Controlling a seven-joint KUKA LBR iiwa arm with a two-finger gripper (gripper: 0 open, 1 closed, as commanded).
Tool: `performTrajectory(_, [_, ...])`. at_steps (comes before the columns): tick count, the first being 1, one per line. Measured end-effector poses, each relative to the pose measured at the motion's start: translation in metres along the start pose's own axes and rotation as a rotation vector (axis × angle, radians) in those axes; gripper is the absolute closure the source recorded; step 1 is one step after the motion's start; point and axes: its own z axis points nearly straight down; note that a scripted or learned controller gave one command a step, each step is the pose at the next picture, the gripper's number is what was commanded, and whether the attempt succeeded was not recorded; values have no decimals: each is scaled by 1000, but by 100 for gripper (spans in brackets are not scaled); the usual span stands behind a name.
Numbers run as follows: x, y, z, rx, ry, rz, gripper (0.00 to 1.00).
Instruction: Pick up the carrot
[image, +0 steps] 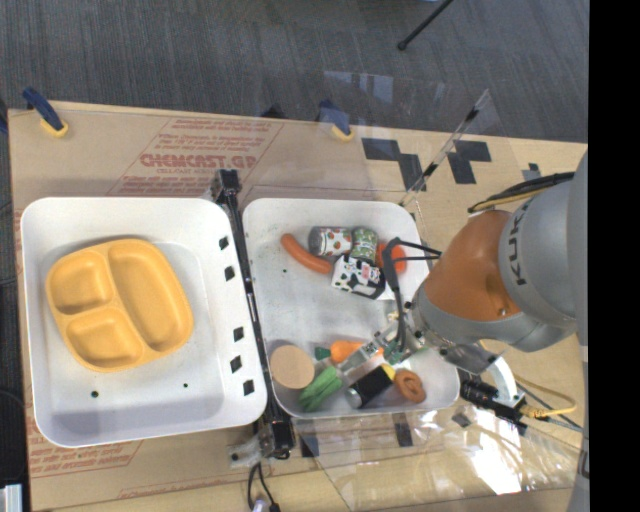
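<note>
The grey arm (530, 260) with its orange band is reaching in from the right of the frame and bending down over the lower right part of the right bin (262, 300). The gripper (383, 350) is hanging low in that bin's lower half, among a cluster of small things. Whether it is apart or together cannot be told from this slant, and nothing is visibly sitting in its grasp. The carrot (346, 350), a short orange piece with a bit of green at its left end, is lying just left of the gripper, very close to it or touching it; which of the two is not clear. Below the carrot a green item (319, 388) is lying at a slant, with a round tan disc (292, 367) just to its left. A black block (371, 386) and a brown-orange ring (408, 385) are sitting near the bin's lower edge, below the gripper. In the upper half of the same bin a long orange-red piece (304, 255), two small cans (343, 241) and a black-and-white card (357, 275) are resting close together. The left bin (60, 400) is holding a yellow divided plate (118, 300), well apart from the arm.
</note>
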Motion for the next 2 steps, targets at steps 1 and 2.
performTrajectory(1, [63, 33, 1, 3, 7, 87, 0])
performTrajectory(2, [61, 33, -9, 3, 6, 82, 100])
